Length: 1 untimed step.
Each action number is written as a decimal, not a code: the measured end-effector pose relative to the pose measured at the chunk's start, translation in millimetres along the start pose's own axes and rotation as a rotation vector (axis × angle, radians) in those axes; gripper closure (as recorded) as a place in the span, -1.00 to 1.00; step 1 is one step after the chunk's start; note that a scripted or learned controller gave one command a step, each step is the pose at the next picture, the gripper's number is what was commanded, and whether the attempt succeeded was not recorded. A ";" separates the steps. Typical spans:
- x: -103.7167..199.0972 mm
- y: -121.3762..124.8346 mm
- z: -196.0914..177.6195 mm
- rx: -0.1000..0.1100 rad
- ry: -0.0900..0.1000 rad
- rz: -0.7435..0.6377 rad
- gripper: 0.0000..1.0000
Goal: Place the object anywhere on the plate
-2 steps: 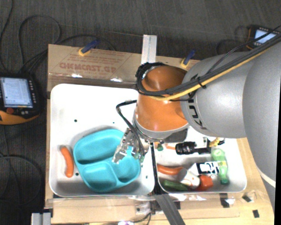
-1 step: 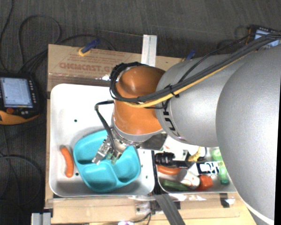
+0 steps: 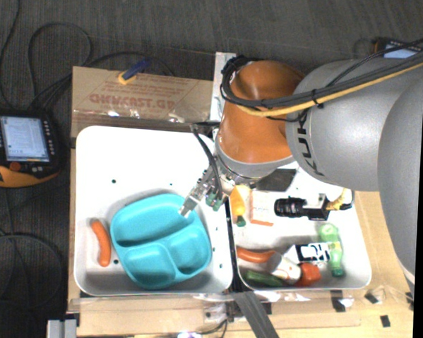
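Note:
A blue divided plate (image 3: 162, 241) lies in the left bin (image 3: 127, 150), towards its front right. My gripper (image 3: 194, 201) hangs over the plate's far right rim, close to the wall between the two bins. I see nothing held in it. An orange sausage (image 3: 101, 241) lies on the bin floor just left of the plate, apart from it. The arm's orange band and grey body cover the back of the right bin.
The right bin (image 3: 358, 268) holds an orange bottle (image 3: 237, 205), a white card (image 3: 263, 208), a green bottle (image 3: 332, 249), a second sausage (image 3: 255, 256), a green vegetable (image 3: 266, 278), a red item (image 3: 309, 274) and a black-and-white box (image 3: 312, 252). A cardboard sheet (image 3: 141, 94) lies behind the left bin.

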<state>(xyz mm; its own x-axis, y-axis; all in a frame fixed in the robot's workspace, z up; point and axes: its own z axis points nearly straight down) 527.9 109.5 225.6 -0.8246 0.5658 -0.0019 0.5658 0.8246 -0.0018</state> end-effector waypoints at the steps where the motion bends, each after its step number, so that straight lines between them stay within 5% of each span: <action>1: -111.8 70.9 12.8 0.000 -0.001 -0.169 1.00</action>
<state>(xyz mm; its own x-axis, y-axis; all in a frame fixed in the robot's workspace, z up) 660.2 104.8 212.8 -0.9081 0.4188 -0.0029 0.4188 0.9081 -0.0020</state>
